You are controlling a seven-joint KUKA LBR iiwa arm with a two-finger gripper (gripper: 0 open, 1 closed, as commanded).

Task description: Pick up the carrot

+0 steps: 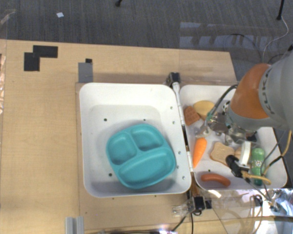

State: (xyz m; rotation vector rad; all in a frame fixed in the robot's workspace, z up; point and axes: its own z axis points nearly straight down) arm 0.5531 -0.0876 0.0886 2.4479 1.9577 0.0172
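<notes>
Carrot: orange, tapered, lying flat on the floor of the right bin, close along the bin's left wall. Thick end points to the far side, thin tip to the near side. Nothing grips it.

Hand: hangs just above and a little right of the carrot's thick end. Carrot not between its parts. Cannot tell whether the hand is wide or narrow; the metalwork is too small and cluttered from this angle. Grey arm with orange band comes in from the right, over the right bin's far half.

Around the carrot, same bin:
- toast slice, pale brown, just right of the carrot, apart from it.
- red sausage, near-side corner, beyond the carrot's tip, lying crosswise.
- brown pastry-like piece, beyond the thick end, against the left wall.
- pale yellow rounded item, just beside the brown piece, on its far right; partly under the hand's gear.
- green bottle, right side of the bin, well apart from the carrot.

Left bin: holds a teal divided plate, three compartments, set at a slant toward the near right corner.

Both bins sit side by side on the light wood counter.
</notes>
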